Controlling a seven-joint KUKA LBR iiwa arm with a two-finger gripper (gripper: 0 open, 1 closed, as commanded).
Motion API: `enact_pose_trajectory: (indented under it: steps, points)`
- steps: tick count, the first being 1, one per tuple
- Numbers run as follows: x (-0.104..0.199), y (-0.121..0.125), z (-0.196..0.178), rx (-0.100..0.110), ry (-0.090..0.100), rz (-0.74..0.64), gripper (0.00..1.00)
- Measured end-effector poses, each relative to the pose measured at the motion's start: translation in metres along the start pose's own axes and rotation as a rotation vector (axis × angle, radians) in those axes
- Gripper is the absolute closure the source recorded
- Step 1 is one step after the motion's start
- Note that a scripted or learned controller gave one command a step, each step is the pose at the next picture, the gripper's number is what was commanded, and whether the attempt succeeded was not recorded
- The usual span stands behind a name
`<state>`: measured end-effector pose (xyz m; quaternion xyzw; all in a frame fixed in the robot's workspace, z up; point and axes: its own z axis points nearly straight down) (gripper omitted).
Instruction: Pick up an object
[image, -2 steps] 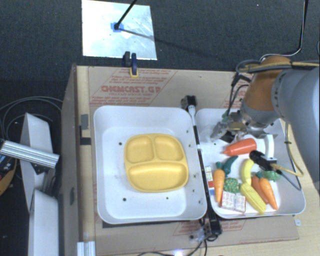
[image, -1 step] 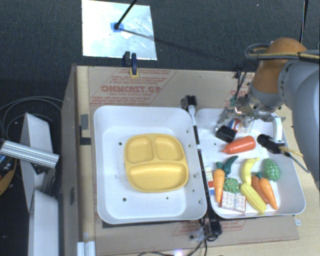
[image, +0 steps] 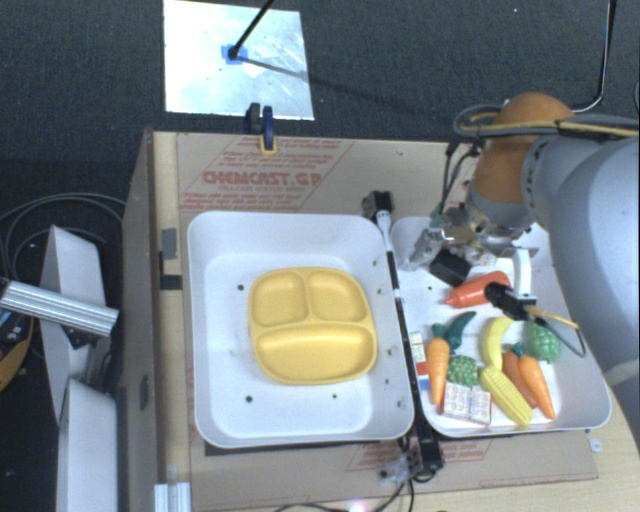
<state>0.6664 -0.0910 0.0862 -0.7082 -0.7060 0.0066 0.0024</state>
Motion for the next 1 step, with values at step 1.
enact_pose_trajectory:
  steps: [1]
  points:
    - [-0.0018, 0.0000, -0.0110, 0.001, -0.003, -0.002, 1.00]
